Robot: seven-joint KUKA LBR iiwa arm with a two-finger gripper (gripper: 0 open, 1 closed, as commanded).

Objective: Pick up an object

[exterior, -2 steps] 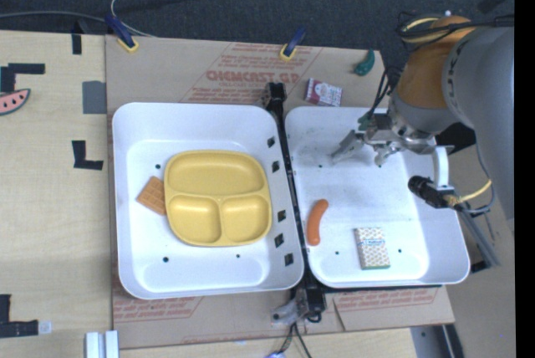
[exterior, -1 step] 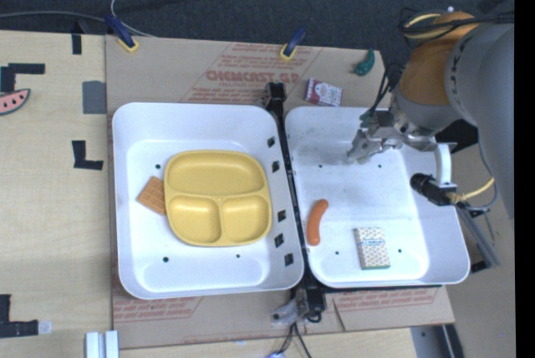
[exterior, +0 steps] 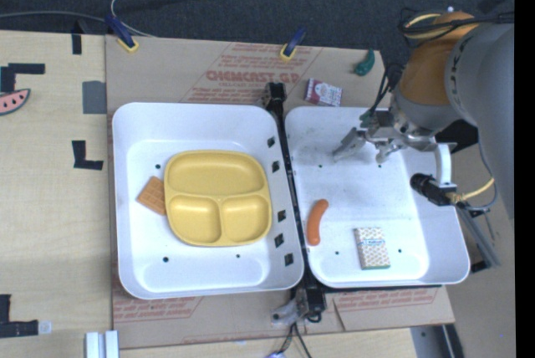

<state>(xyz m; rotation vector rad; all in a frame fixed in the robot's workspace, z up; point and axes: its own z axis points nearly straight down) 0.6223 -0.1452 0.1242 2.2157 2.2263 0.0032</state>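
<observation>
Claw point(exterior: 365, 145) spread wide over the right bin point(exterior: 435, 260); a clean grab likely means dropping squarely over the sausage point(exterior: 315, 222) or card box point(exterior: 371, 248).

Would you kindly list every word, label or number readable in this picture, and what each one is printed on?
"CHEMCAST GP": red print on the brown board behind the bins.
Smaller red print around it: too blurred to read.
Small red-and-white packet behind the right bin: print unreadable.
Card box in the right bin: pattern too small to read.
</observation>
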